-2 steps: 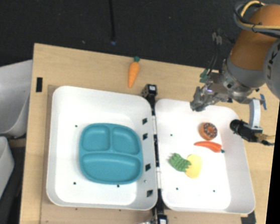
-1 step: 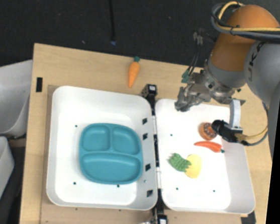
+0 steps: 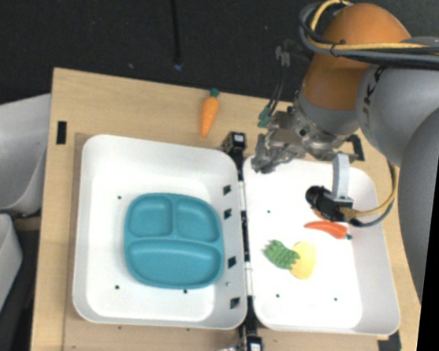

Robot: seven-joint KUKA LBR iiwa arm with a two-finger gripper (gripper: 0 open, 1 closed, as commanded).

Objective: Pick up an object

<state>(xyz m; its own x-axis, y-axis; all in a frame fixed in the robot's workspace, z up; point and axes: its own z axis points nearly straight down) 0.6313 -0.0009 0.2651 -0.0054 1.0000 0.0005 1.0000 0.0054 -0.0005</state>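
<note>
Jaws (image 3: 262, 165) hang over the far-left corner of the right bin (image 3: 370, 308); you cannot tell whether they are spread or pressed together. Your likeliest targets lie nearer you and right of the jaws: a red chili (image 3: 326, 229), then a yellow toy with a green leafy piece (image 3: 293, 257). Centre over one piece before descending, well clear of the bin wall. Left of the jaws, the other bin (image 3: 84, 273) holds a teal divided plate (image 3: 173, 240). A toy carrot (image 3: 209, 114) lies on the counter (image 3: 70, 97) beyond.
</note>
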